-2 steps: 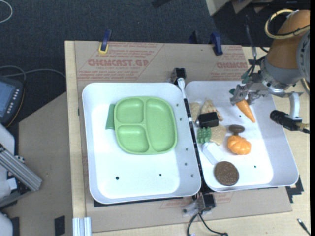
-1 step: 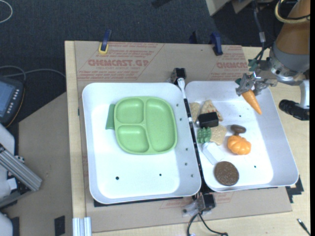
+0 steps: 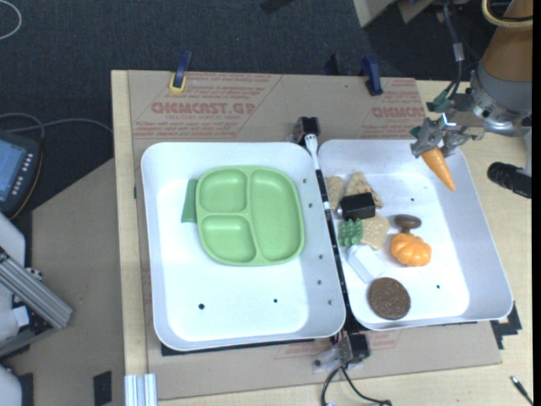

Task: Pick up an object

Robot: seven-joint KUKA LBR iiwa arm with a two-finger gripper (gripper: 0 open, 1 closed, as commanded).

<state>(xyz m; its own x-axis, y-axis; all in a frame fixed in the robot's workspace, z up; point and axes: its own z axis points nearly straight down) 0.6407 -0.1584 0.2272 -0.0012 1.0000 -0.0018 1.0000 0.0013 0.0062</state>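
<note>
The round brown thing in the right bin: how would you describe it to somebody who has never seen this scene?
Look in the right bin, at its near edge. The brown disc lies flat below the small orange pumpkin. It is the only dark, speckled, round, flat piece there.

Both bins (image 3: 169,303) look like smooth white plastic with a faint sheen. In the left bin, the green tray (image 3: 250,214) is matt plastic. Beneath the bins, the board (image 3: 254,100) looks like brown cardboard or paper-faced sheet, printed in red. In the right bin, right of the tray, the pumpkin (image 3: 410,249) is glossy orange, the disc (image 3: 389,298) brown and rough-speckled, the carrot (image 3: 440,167) smooth orange plastic, held between the metal-looking fingers of the gripper (image 3: 437,136).
</note>
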